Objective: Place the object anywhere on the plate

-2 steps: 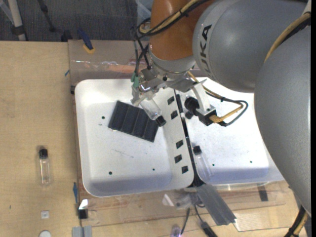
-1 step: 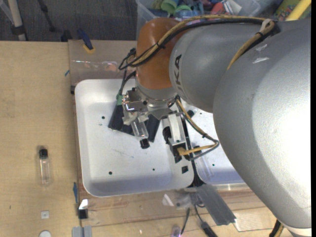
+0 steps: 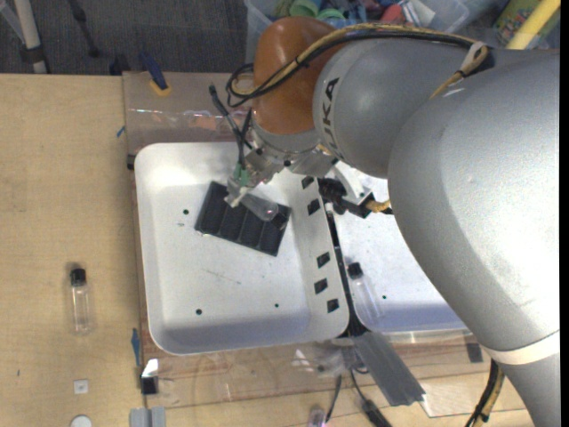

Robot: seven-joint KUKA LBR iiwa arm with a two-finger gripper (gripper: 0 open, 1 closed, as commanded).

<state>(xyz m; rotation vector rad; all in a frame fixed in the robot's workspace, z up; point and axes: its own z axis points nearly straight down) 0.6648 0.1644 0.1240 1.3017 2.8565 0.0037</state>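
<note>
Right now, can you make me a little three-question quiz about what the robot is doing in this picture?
1. True or false: the gripper is over the left bin.
2. What lies flat in that bin under the gripper? A) a black ridged plate B) a red ball C) a yellow cup
3. Fill in: the small clear vial lies on the wooden bench, to the ____ of the bins in the picture.

Key: 1 true. 2 A, the black ridged plate. 3 left.
</note>
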